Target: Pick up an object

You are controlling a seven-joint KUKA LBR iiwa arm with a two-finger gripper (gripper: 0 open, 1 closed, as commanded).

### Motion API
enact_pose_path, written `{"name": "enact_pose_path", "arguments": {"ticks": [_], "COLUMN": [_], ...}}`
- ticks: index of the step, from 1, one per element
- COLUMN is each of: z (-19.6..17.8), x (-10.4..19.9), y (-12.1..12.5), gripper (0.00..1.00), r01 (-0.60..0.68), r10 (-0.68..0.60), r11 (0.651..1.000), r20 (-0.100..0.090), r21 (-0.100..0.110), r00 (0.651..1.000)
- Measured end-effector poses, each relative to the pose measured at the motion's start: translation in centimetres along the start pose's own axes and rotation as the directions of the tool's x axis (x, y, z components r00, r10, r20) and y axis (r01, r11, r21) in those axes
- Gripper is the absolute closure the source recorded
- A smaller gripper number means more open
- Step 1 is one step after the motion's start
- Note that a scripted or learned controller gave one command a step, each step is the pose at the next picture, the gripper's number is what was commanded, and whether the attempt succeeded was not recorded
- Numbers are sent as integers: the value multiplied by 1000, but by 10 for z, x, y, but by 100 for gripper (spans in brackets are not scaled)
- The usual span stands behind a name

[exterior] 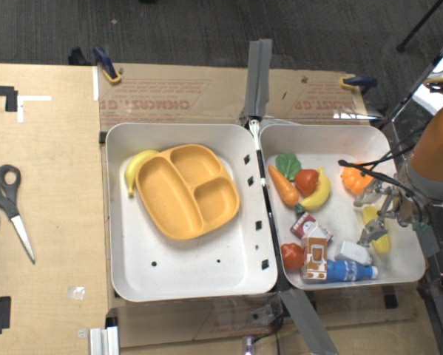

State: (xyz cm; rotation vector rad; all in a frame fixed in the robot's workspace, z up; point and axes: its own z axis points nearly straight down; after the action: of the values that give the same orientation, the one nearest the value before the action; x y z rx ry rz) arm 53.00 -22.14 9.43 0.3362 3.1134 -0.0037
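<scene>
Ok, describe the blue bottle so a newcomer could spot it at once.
Look in the right bin, along its near edge. The blue bottle lies on its side there, beside a small carton. It is the only blue item among the red, orange and yellow toys.

Dark grey carpet floor beyond pale wooden bench.

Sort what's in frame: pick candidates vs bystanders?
In play:
pincer, low in the right bin
yellow piece beside it
orange toy
carrot
tomato
banana
blue-labelled bottle

Lying about:
orange divided plate in the left bin
scissors
blue clamps
</scene>
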Motion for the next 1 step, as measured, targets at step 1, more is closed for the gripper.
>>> {"name": "enact_pose_path", "arguments": {"ticks": [1], "z": [-10], "x": [-2], "y": [1], "gripper": [100], "r01": [5], "r10": [-5], "r11": [1000], "r20": [2], "r21": [1], "r00": [1000]}}
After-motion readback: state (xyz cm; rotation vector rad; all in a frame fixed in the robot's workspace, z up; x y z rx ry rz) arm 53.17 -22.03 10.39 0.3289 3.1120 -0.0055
